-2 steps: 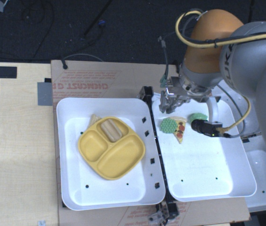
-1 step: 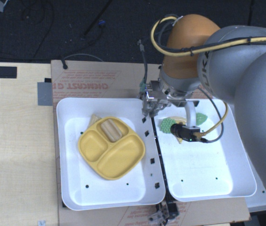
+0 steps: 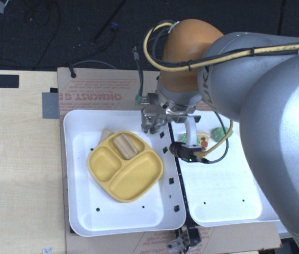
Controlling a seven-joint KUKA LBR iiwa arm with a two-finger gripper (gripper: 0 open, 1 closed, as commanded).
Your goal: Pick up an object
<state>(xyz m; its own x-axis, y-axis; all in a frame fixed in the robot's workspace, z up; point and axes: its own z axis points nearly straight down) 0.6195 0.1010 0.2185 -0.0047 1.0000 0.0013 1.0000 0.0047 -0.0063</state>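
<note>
Claw [image 3: 153,121] hangs over left bin's [image 3: 80,194] far right corner, grip state unclear, nothing seen held. Nearest pick: tan block [image 3: 125,145] in yellow tray [image 3: 125,174]. Small toys [image 3: 208,137] sit in right bin [image 3: 228,205].

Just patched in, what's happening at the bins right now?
The grey arm reaches in from the right, with its end effector over the upper right corner of the left bin. A yellow divided plate lies there with a tan block in one compartment. Small colourful items sit in the right bin. Nothing visibly held.
</note>
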